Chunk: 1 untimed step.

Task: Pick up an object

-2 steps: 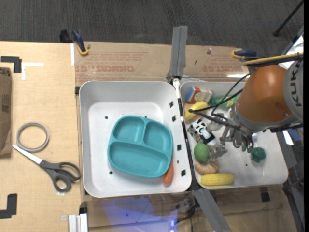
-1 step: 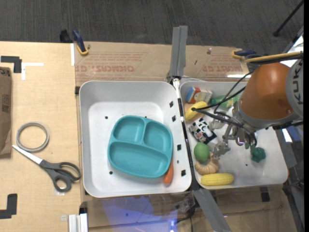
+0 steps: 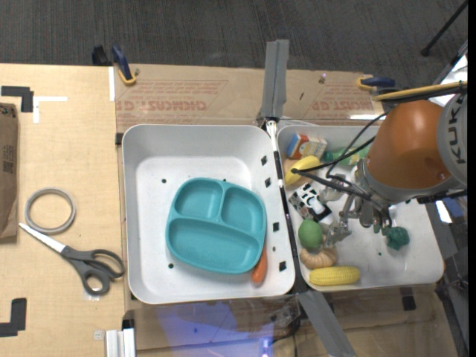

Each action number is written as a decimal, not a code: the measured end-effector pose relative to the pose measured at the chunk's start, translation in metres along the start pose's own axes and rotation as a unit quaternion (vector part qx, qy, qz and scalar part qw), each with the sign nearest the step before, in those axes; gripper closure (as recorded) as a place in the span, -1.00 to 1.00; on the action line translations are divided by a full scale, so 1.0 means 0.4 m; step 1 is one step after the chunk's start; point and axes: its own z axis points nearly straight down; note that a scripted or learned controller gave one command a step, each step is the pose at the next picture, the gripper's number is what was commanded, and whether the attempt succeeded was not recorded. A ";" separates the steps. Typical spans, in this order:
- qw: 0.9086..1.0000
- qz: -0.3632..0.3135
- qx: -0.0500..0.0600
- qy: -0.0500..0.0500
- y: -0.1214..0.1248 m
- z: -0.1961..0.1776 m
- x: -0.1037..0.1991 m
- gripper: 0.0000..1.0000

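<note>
Two shallow white bins sit side by side on the tabletop (image 3: 67,125). The left bin (image 3: 141,155) carries a teal divided plate (image 3: 216,227) with an orange carrot-like piece (image 3: 259,270) lying just beside its lower right corner. The right bin (image 3: 424,266) carries the candidate objects: a green round fruit (image 3: 310,233), a tan lumpy item (image 3: 318,257) just below it, a yellow corn cob (image 3: 335,276) near the front wall, a dark teal lump (image 3: 397,236) toward the right, a yellow banana-like piece (image 3: 301,169) and a small box (image 3: 311,144) near the back wall, and a black-and-white item (image 3: 306,199) by the divider.

The arm, its orange band (image 3: 405,147) prominent, reaches over the right bin, and the gripper (image 3: 355,220) hangs low in the middle of it, between the green fruit and the teal lump. Whether its fingers are parted or closed cannot be told from this slanted view, and nothing is seen between them.

Step in hand, by judgement: the approach or descent toward a grasp, with no object yet lifted. The next move calls for centring over one object, most likely the green fruit or the teal lump nearby, closing firmly on it, and rising without snagging the cables that trail across the bin.

Scissors (image 3: 82,259) and a tape roll (image 3: 50,210) lie on the tabletop, well apart from both bins.
</note>
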 end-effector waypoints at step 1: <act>1.000 -0.012 0.001 0.006 -0.004 0.002 -0.021 -1.00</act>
